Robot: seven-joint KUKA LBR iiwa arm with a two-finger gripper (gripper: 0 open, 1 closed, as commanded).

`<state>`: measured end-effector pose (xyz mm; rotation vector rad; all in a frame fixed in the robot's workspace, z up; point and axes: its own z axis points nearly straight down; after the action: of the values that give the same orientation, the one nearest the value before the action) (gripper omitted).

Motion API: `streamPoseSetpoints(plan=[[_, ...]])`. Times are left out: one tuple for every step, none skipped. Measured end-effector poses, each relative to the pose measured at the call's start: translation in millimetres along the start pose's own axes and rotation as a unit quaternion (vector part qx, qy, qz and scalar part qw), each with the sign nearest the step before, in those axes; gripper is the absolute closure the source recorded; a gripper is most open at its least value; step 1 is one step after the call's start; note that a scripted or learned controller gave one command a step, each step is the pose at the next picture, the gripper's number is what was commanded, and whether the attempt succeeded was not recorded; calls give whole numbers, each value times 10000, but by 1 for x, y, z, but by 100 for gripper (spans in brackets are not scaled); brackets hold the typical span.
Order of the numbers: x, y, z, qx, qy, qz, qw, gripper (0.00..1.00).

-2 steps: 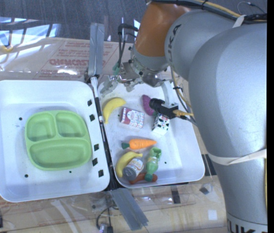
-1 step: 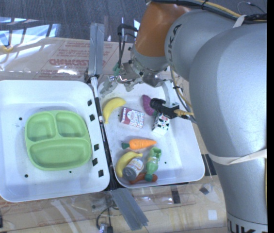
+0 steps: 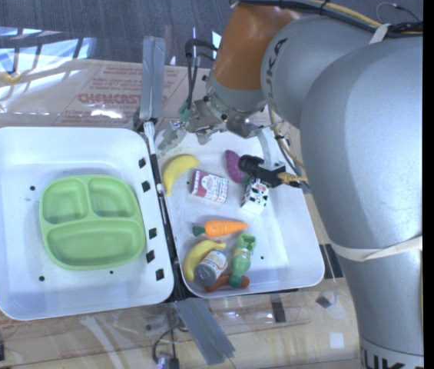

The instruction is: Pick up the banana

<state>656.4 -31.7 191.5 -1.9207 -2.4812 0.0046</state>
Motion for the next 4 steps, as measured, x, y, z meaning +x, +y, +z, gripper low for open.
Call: streamPoseSetpoints(plan=[[2, -5, 1, 17, 6, -172, 9999, 0], [-5, -5, 0, 1, -1, -317, 9995, 0], [-66, -18, 96, -32, -23, -563, 9984, 0], [-65, -18, 86, -27, -20, -580, 9983, 100]])
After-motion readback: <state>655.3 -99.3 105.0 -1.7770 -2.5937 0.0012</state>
